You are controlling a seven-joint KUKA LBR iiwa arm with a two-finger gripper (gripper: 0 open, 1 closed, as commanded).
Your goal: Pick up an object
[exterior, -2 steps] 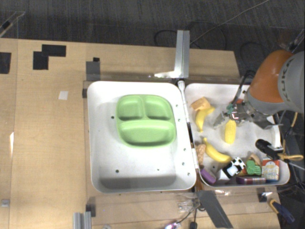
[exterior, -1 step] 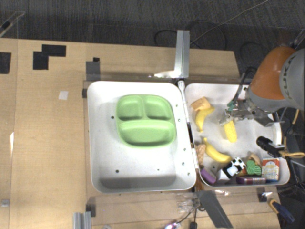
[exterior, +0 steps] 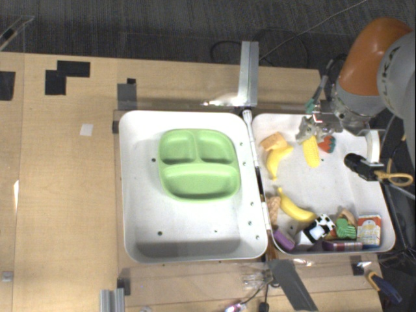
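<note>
The left bin (exterior: 140, 174) carries a green divided tray (exterior: 197, 162) at its middle, apart from the clutter. The right bin (exterior: 351, 194) holds toy food: bananas (exterior: 294, 208) toward its near-left corner, boxes along its near edge. At its far edge the gripper (exterior: 312, 130) hangs just above a yellow corn cob (exterior: 311, 151), probably the pick target; whether the jaws are wide or narrow I cannot tell.

Wooden bench (exterior: 58, 194) with two white bins (exterior: 140, 233) (exterior: 354, 194) side by side
</note>
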